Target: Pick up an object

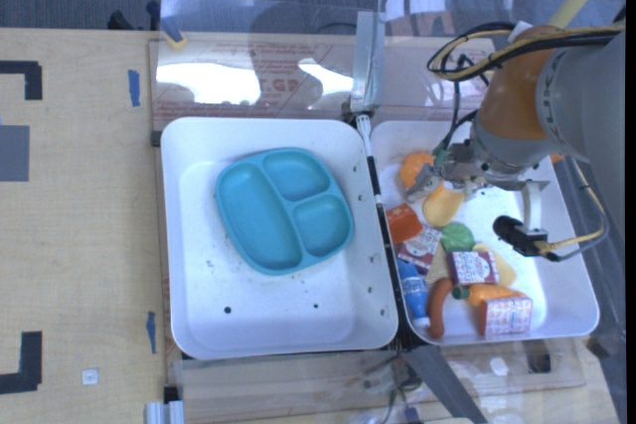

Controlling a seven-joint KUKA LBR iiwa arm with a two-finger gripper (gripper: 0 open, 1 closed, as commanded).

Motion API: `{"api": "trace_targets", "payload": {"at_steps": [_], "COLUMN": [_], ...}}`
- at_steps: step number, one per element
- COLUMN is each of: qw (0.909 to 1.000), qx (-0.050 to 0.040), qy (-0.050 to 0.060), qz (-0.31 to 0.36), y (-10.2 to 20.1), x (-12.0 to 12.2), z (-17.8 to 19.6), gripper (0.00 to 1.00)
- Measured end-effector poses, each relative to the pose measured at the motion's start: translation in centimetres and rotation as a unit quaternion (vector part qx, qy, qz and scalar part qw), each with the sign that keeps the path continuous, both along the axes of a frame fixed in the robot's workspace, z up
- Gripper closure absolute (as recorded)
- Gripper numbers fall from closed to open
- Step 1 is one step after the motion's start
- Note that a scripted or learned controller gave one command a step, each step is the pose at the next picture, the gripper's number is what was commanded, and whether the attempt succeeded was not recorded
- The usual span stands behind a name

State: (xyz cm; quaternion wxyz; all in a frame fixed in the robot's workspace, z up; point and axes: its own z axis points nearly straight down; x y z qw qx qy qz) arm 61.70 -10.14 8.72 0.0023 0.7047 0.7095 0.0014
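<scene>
Yellow object: a rounded yellow piece (443,206) lies in the right bin (571,308), in its far-left part, just below the gripper.
Long axis: the yellow piece is a short oval, its longer side running from near-left to far-right; which end is which cannot be told.
Orange object: an orange round piece (416,168) sits just far-left of the yellow one, touching or nearly touching it.
Gripper: the gripper (449,176) hangs over the far-left of the right bin, right above both pieces; whether it is wide, narrow or holding anything cannot be told.
Arm: the grey arm (586,104) with its orange band (515,94) comes in from the right and covers the far-right of the bin.
Other items: a green piece (457,235), a red packet (404,222), a red-and-white box (472,267) and an orange-topped carton (502,311) crowd the near part of the bin, overlapping so that their edges are hard to separate.
Left bin: the left bin (199,313) carries a blue divided plate (284,209), long axis near-left to far-right.
Hidden: cables and the wrist hide the bin floor behind the gripper.
</scene>
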Motion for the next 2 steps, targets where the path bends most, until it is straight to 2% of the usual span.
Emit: {"api": "trace_targets", "payload": {"at_steps": [1, 2], "qw": [1.0000, 1.0000], "qx": [0.0000, 0.0002], "qy": [-0.001, -0.001], "qz": [-0.001, -0.001], "y": [-0.08, -0.06], "x": [0.04, 0.05], "z": [1.17, 1.14], "gripper": [1.00, 0.00]}}
